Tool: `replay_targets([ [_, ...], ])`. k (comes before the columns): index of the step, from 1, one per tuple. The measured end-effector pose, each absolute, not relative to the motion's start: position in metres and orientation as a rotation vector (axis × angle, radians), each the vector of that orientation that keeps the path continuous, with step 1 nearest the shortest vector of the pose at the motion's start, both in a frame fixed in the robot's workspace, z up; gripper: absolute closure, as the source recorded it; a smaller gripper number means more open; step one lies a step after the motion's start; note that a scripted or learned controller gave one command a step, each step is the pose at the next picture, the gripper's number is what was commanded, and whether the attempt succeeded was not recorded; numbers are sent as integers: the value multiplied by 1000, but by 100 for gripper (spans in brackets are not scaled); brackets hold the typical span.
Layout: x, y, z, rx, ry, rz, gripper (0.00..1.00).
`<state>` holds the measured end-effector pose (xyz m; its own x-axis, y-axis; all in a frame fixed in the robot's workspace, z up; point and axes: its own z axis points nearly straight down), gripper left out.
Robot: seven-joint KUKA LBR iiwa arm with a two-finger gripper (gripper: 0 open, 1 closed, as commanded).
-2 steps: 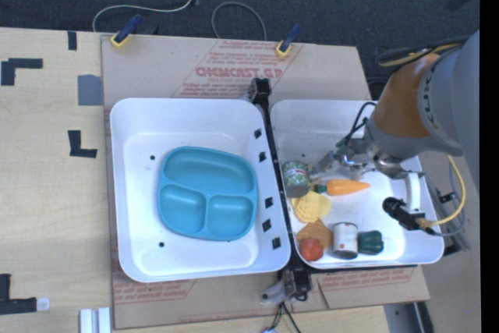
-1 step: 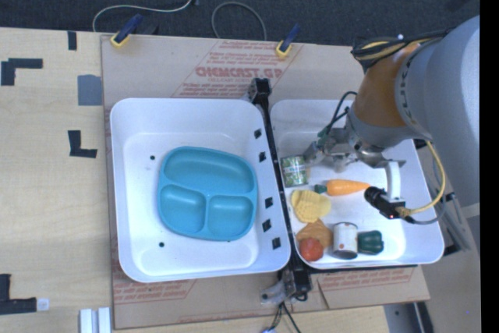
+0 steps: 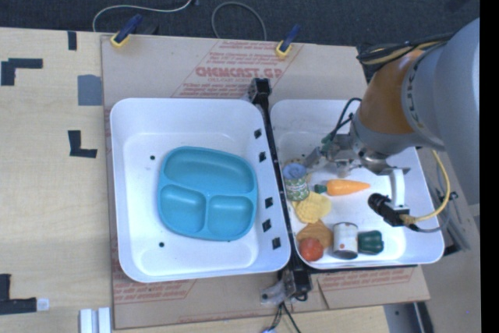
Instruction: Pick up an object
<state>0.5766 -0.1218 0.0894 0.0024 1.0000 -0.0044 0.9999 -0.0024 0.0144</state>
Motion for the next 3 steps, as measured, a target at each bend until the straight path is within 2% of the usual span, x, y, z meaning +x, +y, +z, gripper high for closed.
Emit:
replay_targets([
  [1,522,-188,89,2221,2209,11,0],
  [2,526,-182,101,2215,2221,19,100],
  [3,524,-183,99,2219,2221,14,0],
])
